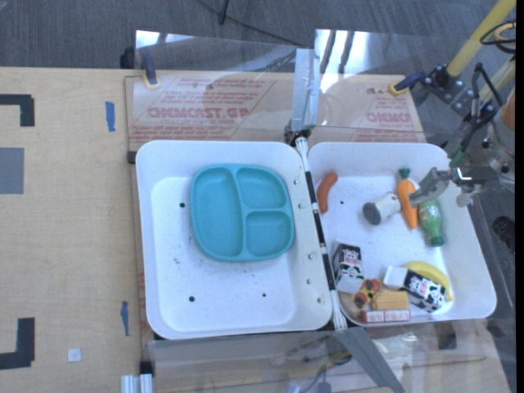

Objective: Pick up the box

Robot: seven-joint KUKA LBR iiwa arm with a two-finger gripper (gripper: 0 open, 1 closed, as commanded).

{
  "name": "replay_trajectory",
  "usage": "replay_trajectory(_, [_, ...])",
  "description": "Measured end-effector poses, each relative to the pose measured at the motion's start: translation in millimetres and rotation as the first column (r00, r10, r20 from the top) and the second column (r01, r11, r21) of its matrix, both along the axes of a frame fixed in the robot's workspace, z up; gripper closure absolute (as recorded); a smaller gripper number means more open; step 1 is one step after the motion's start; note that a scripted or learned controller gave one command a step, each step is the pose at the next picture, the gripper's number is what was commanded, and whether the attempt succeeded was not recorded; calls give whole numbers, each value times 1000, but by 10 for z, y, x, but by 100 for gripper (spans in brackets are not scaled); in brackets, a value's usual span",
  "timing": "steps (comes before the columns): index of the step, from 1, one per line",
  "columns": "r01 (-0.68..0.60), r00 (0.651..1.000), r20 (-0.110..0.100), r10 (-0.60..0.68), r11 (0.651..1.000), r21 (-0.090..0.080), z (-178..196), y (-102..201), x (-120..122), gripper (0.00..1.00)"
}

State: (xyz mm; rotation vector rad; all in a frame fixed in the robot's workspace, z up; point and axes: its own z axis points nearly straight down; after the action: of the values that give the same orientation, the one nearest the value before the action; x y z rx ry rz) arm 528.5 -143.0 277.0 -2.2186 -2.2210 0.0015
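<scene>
Three box-like items lie in the right bin (483, 289). A small black-and-white cow-print box (349, 263) sits near the bin's left wall. A second cow-print carton (422, 287) rests against a banana (431, 273). An orange-yellow box (390, 301) sits at the front edge. My gripper (431, 185) hangs over the bin's right side, reaching in from the right, close to the carrot (407, 199) and the green bottle (431, 223). It is well apart from all three boxes, and nothing shows between its tips.
A teal divided plate (242, 212) lies in the left bin (164, 293). The right bin also holds a red-orange sausage (326, 191), a grey cylinder (381, 210) and small colourful pieces (365, 295) at the front. Yellow equipment and cables (479, 35) stand at the far right.
</scene>
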Motion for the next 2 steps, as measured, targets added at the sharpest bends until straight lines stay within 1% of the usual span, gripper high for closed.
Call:
replay_trajectory(1, [30, 1000, 5, -30, 1000, -4, 1248, -816, -467, 0])
replay_trajectory(2, [30, 1000, 11, -29, 1000, -7, 1355, -823, -456, 100])
